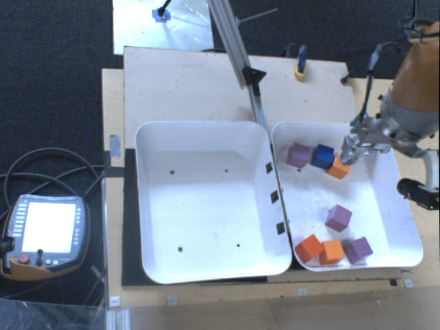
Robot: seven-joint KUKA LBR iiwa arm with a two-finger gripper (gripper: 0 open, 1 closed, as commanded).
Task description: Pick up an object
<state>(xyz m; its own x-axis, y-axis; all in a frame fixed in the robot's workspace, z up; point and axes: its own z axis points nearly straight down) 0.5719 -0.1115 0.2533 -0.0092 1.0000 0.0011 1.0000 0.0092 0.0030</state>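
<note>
Orange block (337,168): we see it in the upper part of the right bin (395,205), right of centre in the frame, tilted, touching the blue block (322,156) at its upper left.
Claw (348,154): we place it at the upper edge of the orange block, just right of the blue one; we cannot tell how its tips stand, nor whether they grip anything.
Arm (416,81): grey with an orange band, we see it enter from the upper right of the frame.
Upper row: we note a purple block (298,155) left of the blue block, touching it or nearly so.
Middle: a lone purple cube (338,217) lies apart from the others.
Lower cluster: we count a darker orange cube (309,247), an orange cube (331,251) and a purple cube (357,249) side by side near the bin's lower rim.
Left bin (148,184): white, at frame centre.
Tabletop (185,81): pale board under both bins.
Pendant (45,236): lower left of the frame, screen lit, beside the tabletop.
</note>
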